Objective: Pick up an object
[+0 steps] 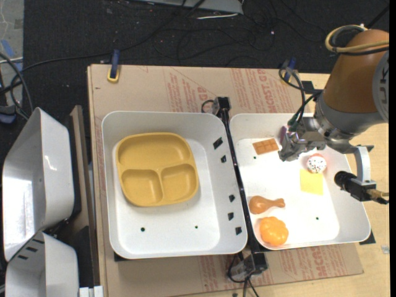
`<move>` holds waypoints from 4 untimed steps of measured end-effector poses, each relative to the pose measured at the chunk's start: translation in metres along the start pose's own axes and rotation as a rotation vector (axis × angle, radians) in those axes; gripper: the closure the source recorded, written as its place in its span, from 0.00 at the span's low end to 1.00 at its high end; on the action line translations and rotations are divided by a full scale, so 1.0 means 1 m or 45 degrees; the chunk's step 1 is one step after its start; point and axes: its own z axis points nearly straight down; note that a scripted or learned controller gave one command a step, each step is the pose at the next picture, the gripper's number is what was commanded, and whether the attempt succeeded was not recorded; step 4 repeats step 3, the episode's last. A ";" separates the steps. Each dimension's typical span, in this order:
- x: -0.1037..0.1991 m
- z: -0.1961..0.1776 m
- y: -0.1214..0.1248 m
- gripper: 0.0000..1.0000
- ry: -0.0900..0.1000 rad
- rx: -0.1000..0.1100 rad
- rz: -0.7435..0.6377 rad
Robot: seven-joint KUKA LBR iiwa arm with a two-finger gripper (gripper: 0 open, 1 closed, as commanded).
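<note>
The left bin (124,228) holds a yellow divided plate (158,168), which lies flat in the bin's far left part, close to the far edge and left wall, with its single large compartment toward the far edge and two smaller ones toward the near edge.

In the right bin (346,224), going left to right: a toy chicken drumstick (266,204) lies near the left wall, with an orange toy fruit (273,231) just beside it at the near left corner. A small brown cracker-like square (265,146) sits by the far edge. A yellow flat square (312,182) lies about mid-bin, and a small white round piece with dots (316,164) touches or nearly touches its far edge.

The gripper (289,148) hangs low over the far part of the right bin, between the cracker and the white round piece. Whether its jaws are apart or together cannot be told from this angle; nothing is visibly held.
</note>
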 end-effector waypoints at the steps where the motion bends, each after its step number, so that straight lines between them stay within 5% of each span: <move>1: 0.058 -0.004 -0.001 1.00 0.000 0.001 0.000; 3: 0.151 0.018 -0.017 1.00 -0.001 0.004 0.001; 4: 0.151 0.018 -0.017 1.00 -0.001 0.004 0.001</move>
